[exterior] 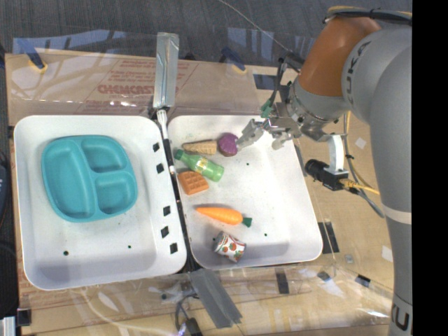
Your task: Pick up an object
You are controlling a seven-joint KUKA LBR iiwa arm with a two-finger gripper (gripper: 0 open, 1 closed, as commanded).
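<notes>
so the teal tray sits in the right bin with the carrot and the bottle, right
Not quite. The camera view shows the teal tray alone in the left bin. The carrot and the bottle lie in the right bin.

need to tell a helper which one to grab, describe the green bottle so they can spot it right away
Look in the right bin, near its left wall. The green bottle lies on its side there, below the ice cream cone and above the waffle; it is the only green item.
</notes>
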